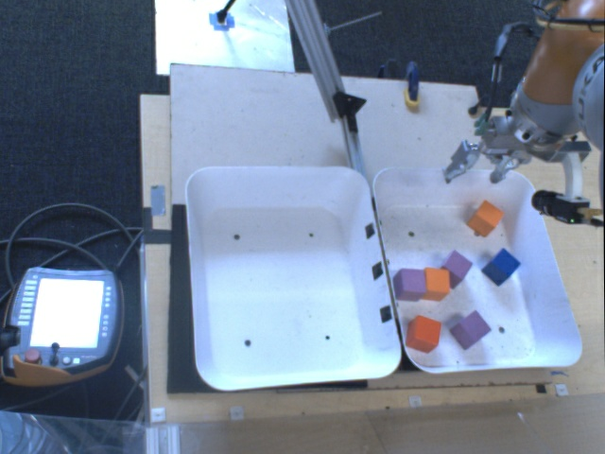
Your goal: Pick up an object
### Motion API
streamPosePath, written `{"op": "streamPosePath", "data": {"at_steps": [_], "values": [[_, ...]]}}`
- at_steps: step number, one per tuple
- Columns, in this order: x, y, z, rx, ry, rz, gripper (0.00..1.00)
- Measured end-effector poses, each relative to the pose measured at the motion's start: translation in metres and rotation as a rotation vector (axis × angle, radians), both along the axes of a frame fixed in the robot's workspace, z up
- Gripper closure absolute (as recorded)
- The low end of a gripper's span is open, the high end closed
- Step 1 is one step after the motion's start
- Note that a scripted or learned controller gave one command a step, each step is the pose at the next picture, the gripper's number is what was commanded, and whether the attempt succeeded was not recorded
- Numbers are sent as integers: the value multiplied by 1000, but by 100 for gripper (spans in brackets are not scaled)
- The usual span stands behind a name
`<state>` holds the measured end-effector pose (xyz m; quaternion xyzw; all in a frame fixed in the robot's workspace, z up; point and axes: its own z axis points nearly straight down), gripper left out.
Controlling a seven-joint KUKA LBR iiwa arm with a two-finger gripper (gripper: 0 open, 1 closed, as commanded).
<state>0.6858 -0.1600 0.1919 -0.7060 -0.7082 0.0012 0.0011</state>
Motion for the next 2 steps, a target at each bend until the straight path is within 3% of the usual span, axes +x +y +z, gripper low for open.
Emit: {"op": "streamPosePath", "data": {"at_steps": [2], "values": [[-10, 4, -103, 1, -1, 1, 0]]}}
